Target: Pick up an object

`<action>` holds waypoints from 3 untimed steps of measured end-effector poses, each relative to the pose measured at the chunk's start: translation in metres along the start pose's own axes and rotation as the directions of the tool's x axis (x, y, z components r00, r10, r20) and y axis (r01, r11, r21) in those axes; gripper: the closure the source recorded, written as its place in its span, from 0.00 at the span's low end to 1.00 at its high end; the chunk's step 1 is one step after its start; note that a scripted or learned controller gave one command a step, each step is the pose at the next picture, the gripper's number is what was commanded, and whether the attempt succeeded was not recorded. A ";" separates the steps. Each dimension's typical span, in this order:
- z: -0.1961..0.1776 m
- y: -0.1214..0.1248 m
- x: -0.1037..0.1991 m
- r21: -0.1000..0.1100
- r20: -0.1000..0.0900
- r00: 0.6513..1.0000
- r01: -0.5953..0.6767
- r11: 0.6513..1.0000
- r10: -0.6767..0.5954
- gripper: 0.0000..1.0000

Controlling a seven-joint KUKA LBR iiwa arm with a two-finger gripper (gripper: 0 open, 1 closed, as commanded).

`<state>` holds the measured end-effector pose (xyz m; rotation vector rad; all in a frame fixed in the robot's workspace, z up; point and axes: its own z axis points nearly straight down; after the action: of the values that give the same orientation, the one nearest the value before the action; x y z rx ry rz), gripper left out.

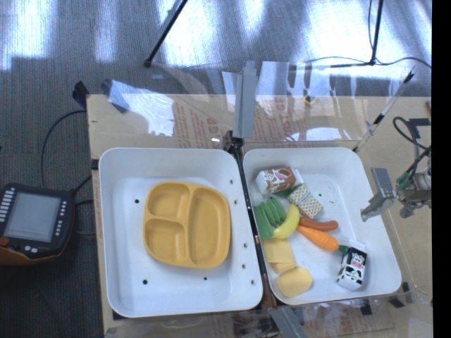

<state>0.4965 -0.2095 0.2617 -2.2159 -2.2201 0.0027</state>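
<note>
The right bin (366, 171) holds several toy foods. A brown and white packet (277, 180) lies at the back, with a patterned packet (305, 201) beside it. In the middle are a green piece (267, 218), a banana (289, 220), a red sausage (320, 224) and a carrot (318, 239). Yellow cheese slices (278, 252) and a yellow lump (294, 282) lie at the front, and a cow-print carton (351, 267) sits front right. My gripper (378, 199) hangs over the bin's right rim, apart from all the foods, with nothing seen in it.
The left bin (120, 189) holds a yellow divided plate (187, 224). A metal divider (244, 108) and clear panels stand behind the bins. A teach pendant (32, 220) sits off the bench to the left. Cables hang at the right.
</note>
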 end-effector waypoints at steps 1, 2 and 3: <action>0.147 -0.022 0.001 0.006 -0.005 0.982 0.190 0.982 -0.190 0.00; 0.178 -0.020 -0.001 0.002 -0.003 0.987 0.161 0.987 -0.161 0.00; 0.165 -0.015 -0.003 -0.011 0.002 0.988 0.155 0.988 -0.155 1.00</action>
<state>0.4803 -0.2125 0.0970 -2.0425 -2.3919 -0.0081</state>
